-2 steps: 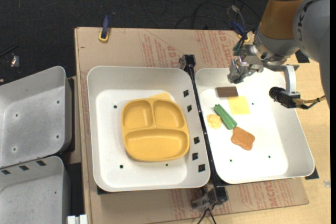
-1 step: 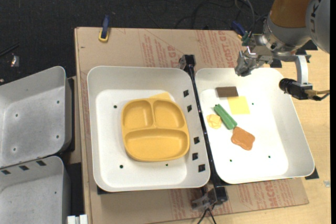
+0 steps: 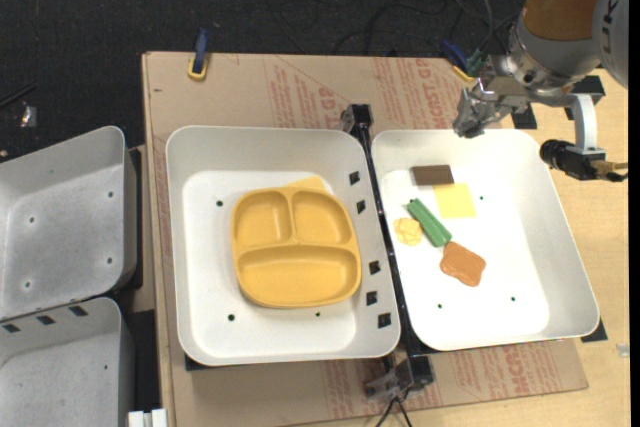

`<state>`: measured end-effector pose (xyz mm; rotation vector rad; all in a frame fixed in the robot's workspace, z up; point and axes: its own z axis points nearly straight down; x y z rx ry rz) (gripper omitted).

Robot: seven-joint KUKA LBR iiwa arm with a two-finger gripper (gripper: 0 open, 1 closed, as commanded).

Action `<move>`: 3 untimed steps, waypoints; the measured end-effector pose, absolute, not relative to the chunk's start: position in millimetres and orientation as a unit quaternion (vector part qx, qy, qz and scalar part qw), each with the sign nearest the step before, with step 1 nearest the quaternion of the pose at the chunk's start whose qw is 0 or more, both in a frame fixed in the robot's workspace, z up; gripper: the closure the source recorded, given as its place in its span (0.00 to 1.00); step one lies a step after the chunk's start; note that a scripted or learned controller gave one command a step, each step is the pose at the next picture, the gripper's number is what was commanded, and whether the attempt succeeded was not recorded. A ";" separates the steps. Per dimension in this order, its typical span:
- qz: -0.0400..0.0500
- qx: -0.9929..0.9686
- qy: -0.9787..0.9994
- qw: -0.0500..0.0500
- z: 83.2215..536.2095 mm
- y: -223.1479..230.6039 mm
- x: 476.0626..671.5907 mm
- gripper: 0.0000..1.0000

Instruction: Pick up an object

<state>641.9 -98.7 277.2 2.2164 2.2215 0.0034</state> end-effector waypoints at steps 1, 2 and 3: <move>0.000 0.705 0.709 -0.001 278.6 -50.0 624.8 1.00; 0.000 0.704 0.710 -0.001 277.3 1.6 609.4 1.00; -0.001 0.705 0.710 -0.001 256.4 47.1 600.4 1.00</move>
